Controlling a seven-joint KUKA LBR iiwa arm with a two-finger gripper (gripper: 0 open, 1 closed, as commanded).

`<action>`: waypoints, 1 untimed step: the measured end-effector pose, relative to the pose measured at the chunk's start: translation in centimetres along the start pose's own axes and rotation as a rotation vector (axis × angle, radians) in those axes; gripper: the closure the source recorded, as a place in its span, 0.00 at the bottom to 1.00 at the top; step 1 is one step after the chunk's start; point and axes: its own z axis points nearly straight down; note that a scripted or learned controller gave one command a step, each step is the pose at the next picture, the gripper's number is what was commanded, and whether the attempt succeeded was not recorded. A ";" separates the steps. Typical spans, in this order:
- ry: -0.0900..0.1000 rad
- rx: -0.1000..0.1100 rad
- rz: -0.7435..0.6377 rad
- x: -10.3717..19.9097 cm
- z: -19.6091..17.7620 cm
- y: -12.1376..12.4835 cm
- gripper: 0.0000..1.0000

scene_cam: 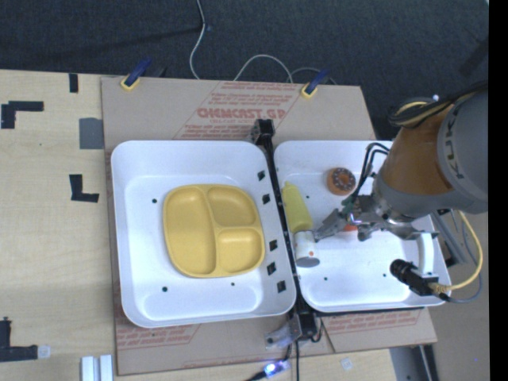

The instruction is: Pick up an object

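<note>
1. Two white bins side by side on the desk [48,213]: left bin [135,173] with a yellow divided plate [213,230] lying flat in its middle; right bin [357,288] with the loose things.
2. In the right bin: a yellow-green cylinder [298,208] along the left wall, a white piece with a small red mark [305,248] just below it, a round brown cookie-like disc [342,180] near the top.
3. Arm [432,161] reaching in from the right, claw [327,230] low over the right bin, tip just beside the cylinder's lower end and the white piece.
4. Claw state: cannot tell, too dark and small to judge; nothing seen held in it.
5. Step in hand, by judgement: the approach, closing on the cylinder or the white piece; no lift yet.
6. Next move, likely: settle straight down over one thing, clear of the bin wall, close firmly, then rise.
7. Risk: both things hard against the divider, little room on that side, a nudge instead of a grip.
</note>
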 end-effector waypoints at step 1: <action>-0.012 -0.028 0.004 -0.5 2.4 0.6 0.00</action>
